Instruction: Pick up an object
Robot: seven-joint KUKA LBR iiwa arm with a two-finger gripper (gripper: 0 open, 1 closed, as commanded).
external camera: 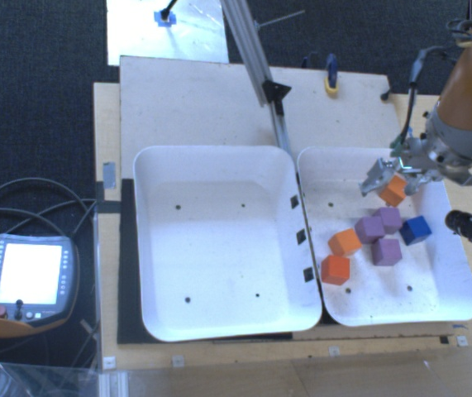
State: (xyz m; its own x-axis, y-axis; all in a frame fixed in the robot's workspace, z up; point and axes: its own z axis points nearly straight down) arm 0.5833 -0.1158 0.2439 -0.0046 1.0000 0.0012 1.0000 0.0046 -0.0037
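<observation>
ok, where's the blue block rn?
The blue block lies in the right bin, toward its right side, just right of the purple blocks and below the gripper.

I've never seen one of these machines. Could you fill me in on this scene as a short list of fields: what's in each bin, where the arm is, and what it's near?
left bin: white, shallow
right bin: holds the blocks
blocks: three orange, three purple, one blue block
arm: reaches in from the right, over the right bin
tool: at the upper orange block; grip cannot be judged
cluster: purple blocks touching, mid-bin
</observation>
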